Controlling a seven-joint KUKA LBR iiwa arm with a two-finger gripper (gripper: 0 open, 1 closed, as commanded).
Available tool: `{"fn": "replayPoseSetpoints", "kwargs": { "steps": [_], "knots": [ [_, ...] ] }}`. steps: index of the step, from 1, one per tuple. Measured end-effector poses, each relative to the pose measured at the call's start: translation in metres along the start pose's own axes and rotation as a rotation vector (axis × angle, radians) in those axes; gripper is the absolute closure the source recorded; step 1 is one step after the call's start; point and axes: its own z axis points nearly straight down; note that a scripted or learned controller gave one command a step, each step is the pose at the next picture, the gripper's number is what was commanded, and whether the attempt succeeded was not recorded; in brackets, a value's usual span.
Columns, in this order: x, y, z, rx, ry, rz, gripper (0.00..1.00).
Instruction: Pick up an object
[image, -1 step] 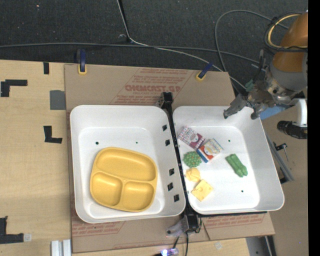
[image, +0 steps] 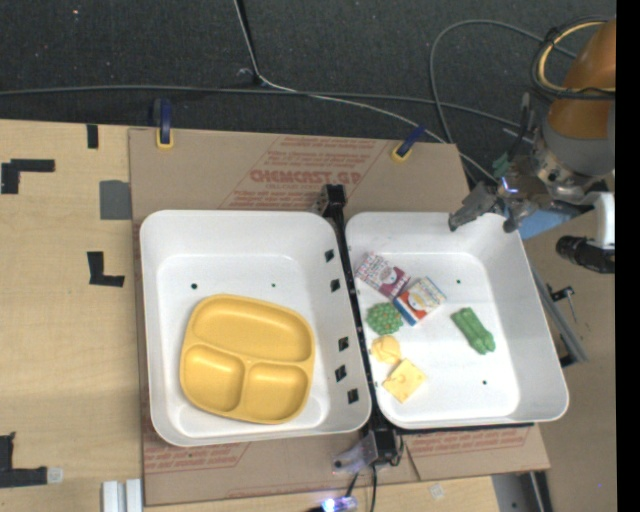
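Grey metal and an orange band mark the arm (image: 578, 110) at the upper right, its wrist hanging over the far right corner of the right bin (image: 520, 300). The gripper (image: 487, 208) sits just above that bin's back rim, its two dark fingers (image: 466, 215) spread apart with nothing between them. Down in the right bin the small things cluster toward the left wall: a pink patterned packet (image: 379, 272) at the back, a little white box with red and blue print (image: 420, 298) just beside it, a green bumpy toy (image: 383, 319) touching the box's near corner, a small yellow lump (image: 385, 348) below that, and a yellow wedge like cheese (image: 404, 380) nearest the front. A green pickle-like piece (image: 474, 330) lies apart from them, toward the middle right. The right half and front of this bin's floor are bare white. The left bin (image: 170, 300) holds a yellow divided tray (image: 246, 358), sitting toward its front with open floor behind it. Both bins rest on brown cardboard (image: 290, 170), clipped at its back edge.
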Motion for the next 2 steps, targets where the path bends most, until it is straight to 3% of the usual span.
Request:
{"fn": "replayPoseSetpoints", "kwargs": {
  "steps": [2],
  "knots": [
    [0.001, 0.005, 0.092, 0.004, -0.001, -0.001, 0.0]
  ]
}}
